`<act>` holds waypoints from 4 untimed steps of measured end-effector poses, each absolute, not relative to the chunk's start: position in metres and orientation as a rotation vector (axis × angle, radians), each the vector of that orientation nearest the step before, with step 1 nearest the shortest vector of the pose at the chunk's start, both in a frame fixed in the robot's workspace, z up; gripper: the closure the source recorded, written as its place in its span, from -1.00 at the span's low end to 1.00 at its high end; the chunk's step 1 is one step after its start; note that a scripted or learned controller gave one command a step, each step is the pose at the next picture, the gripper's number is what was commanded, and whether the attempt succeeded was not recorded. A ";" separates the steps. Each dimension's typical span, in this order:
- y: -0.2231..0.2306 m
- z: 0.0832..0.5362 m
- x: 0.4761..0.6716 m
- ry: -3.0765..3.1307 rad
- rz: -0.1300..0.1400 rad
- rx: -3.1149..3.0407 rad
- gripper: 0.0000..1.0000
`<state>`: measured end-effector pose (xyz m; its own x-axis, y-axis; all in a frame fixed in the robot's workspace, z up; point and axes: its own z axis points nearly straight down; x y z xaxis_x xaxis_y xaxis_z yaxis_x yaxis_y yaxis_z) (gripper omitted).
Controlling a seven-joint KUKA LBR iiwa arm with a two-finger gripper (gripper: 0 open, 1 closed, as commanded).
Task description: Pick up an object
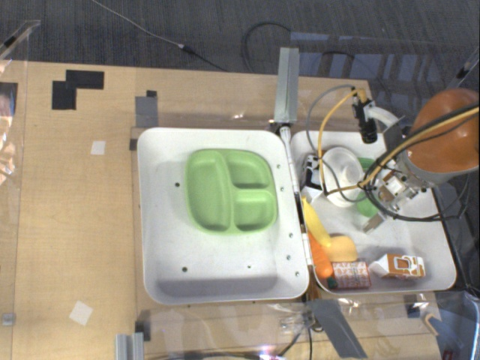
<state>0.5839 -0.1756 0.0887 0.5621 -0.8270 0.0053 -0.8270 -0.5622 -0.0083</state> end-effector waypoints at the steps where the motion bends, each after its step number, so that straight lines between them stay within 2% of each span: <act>1: -0.108 0.089 0.587 1.640 -0.012 -2.671 -1.00; 2: -0.177 0.127 0.591 1.393 -0.010 -2.812 -1.00; 3: -0.194 0.114 0.606 0.693 -0.009 -3.063 -1.00; 4: -0.189 0.088 0.531 0.545 -0.011 -3.094 -1.00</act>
